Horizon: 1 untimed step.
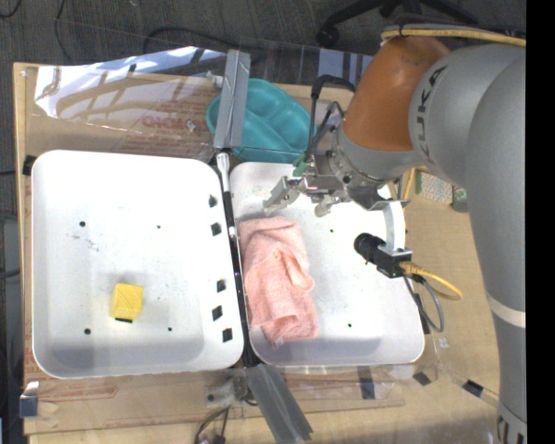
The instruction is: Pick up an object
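The gripper (301, 192) hangs over the far end of the right bin (388, 326), just above the upper edge of the pink cloth (277, 280), and its fingers (279, 192) look spread apart with nothing between them. I judge it stands there because the cloth is the nearest thing to take: it lies folded along the left wall of this bin, long and soft. A small yellow block (128, 302) sits alone in the left bin (65, 188), well apart from the arm. Behind the bins, a teal container (264, 123) rests on the counter (102, 109) close to the wrist, and the divider between the bins is just beside the cloth, so a descent there could catch it.
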Each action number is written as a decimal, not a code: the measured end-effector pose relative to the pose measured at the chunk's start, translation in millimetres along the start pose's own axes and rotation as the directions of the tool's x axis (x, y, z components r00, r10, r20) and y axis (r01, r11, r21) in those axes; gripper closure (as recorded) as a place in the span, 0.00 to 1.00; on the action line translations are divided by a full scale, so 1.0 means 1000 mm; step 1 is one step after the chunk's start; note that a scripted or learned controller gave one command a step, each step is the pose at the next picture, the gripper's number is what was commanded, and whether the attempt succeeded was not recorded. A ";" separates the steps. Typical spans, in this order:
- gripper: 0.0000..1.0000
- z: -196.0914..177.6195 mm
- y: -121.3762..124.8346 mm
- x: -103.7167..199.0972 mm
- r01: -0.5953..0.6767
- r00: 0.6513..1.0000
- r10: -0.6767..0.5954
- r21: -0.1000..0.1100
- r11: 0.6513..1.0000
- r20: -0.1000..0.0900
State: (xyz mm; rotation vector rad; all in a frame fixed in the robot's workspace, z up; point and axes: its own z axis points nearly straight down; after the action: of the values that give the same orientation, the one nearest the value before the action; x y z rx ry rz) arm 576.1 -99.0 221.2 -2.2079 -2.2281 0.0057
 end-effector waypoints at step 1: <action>0.00 0.122 -0.006 -0.021 -0.003 1.000 0.003 -0.001 1.000 0.000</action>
State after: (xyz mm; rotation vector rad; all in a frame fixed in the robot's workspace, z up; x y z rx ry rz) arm 569.1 -120.4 98.9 -2.2112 -2.2258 0.0054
